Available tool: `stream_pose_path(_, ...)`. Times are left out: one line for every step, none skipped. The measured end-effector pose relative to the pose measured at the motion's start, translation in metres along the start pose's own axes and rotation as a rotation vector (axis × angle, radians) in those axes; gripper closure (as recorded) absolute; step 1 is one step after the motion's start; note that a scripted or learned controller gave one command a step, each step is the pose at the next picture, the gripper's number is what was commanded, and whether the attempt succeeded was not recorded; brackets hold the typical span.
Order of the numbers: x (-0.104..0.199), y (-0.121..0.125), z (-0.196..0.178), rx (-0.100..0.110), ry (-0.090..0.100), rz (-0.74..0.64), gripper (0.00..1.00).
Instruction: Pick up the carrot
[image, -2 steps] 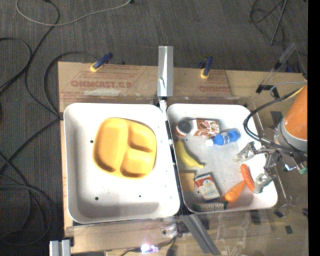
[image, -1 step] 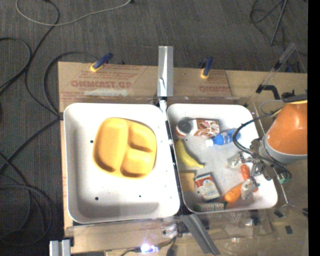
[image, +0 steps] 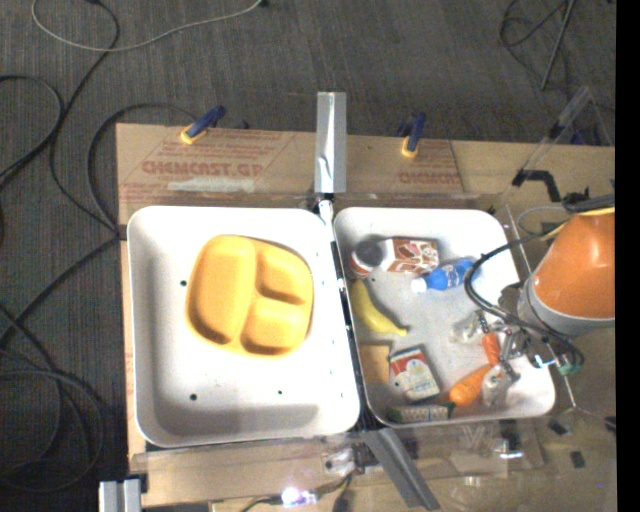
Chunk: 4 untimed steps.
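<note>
Carrot (image: 468, 387) lies at right bin (image: 440, 217) front-right corner, beside small carton (image: 413, 372). Gripper (image: 503, 368) sits right over its right end; can't tell its state.

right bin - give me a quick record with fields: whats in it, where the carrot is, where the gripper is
carrot: carrot lies near the front right corner of the right bin
gripper: gripper is low at the carrot's right end
other items: banana, blue bottle, small carton
left bin: left bin holds a yellow tray
</note>
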<state>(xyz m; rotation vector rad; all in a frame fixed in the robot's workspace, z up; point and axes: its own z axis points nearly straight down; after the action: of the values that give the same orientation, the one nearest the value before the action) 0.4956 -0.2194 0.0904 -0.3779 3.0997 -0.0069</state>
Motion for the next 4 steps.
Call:
stream_pose_path(-0.018,-0.007,-0.034,-0.009,0.015,-0.130,0.00)
stream_pose_path(-0.018,-0.008,0.002,-0.005,0.013,-0.283,0.00)
stream_pose_path(-0.006,-0.001,0.000,-0.008,0.001,-0.747,0.00)
stream_pose_path(-0.002,0.034,0.000,-0.002,0.003,-0.781,0.00)
